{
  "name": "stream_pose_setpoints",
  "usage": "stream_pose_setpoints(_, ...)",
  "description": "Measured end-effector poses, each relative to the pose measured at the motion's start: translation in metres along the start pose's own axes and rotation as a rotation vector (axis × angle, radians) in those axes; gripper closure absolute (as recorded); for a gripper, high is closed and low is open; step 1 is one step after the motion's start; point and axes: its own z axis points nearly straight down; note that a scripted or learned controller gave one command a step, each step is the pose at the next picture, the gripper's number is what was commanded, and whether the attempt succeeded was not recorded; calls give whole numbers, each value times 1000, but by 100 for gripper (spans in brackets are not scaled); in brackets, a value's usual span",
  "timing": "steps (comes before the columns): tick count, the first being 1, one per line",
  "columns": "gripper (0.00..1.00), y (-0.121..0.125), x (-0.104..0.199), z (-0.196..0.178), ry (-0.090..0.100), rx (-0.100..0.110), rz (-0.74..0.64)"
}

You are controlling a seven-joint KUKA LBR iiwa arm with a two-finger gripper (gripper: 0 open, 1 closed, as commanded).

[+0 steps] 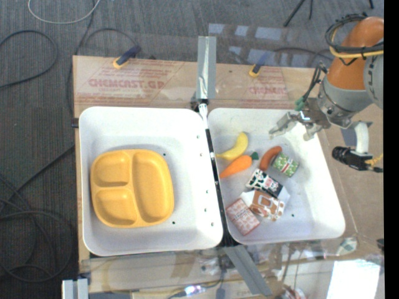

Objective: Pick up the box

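Bins of shallow white plastic, two of them, sit side by side on a brown board. Left bin (143, 120) holds one yellow plastic tray (132, 187) with three compartments and rounded corners. Right bin (318, 204) holds the clutter: one curved yellow banana (235, 146), one orange carrot (235, 166), one reddish-orange sausage-shaped item (270, 157) and a small green and red pack (285, 165) touching it. Just below these lie three flat cartons: a black-and-white patterned one (264, 182), a brown and white one (267, 205), and the pink box (242, 215) nearest the bin's front edge. Gripper (293, 124) hangs over the right bin's back corner, fingers spread apart, gripping nothing, well apart from the box. Black cables loop over grey carpet behind the bins.
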Motion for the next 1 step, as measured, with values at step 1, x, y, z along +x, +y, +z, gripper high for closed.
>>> stream_pose_setpoints(1, 0, 29, -36, 56, -5, 0, -164)
